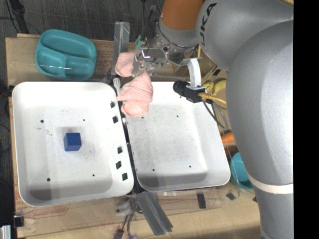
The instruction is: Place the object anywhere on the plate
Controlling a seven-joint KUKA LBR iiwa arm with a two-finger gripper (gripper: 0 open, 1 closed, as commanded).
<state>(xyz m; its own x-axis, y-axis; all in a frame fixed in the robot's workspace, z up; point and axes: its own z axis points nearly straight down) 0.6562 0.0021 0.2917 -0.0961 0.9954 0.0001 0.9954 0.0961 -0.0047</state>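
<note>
Grey arm point(249, 83) reached over the right bin point(172, 178). Its jaws held a pink cloth point(135, 94) at the bin's back left corner. One blue block point(73, 141) sat in the left bin point(30, 183).

Two shallow white plastic bins sit side by side on the wooden bench point(104, 51); a small blue cube point(73, 141) lies in the left bin point(30, 113). A pink crumpled cloth point(135, 94) hangs over the right bin's point(199, 153) far-left corner. Behind the left bin rests a teal divided plastic plate point(66, 54).
</note>
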